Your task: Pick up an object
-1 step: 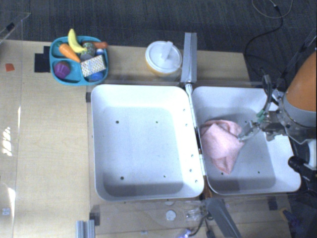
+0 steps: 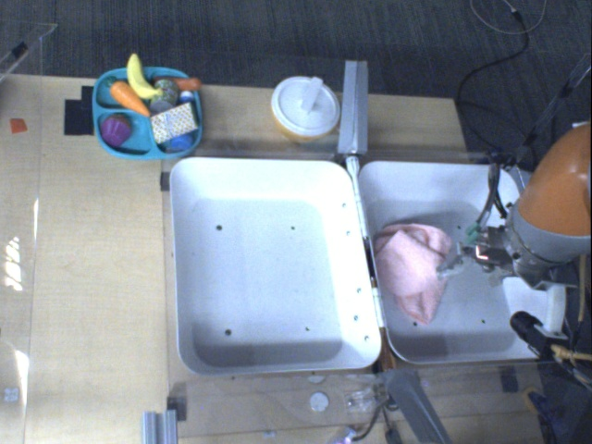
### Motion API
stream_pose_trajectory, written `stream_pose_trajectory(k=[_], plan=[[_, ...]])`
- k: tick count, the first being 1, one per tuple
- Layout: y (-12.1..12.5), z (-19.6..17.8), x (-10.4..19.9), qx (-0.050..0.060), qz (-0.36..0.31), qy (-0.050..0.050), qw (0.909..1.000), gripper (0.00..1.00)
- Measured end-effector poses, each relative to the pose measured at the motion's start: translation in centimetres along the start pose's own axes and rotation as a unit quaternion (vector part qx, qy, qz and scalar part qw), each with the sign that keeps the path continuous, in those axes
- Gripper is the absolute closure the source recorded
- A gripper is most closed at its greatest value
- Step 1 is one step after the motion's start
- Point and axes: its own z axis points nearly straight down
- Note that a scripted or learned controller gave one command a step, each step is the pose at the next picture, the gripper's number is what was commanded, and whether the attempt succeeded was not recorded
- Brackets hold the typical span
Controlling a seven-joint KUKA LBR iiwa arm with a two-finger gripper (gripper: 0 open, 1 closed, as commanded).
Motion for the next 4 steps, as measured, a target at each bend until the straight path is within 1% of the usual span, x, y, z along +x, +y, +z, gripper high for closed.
stream_pose_trajectory(k=[1,2,3,4], plan=[[4.8,6.3,1.8,-0.006,-0.070,0.000,0.9975,0.00],[10.7,6.2,6.1,-0.008,-0.130,-0.001,0.9915,0.00],[15.7,6.6,6.9,0.003,-0.043,0.000,0.9991,0.00],[16.8,4.8,0.4,0.000,-0.071,-0.001,0.9975,0.00]])
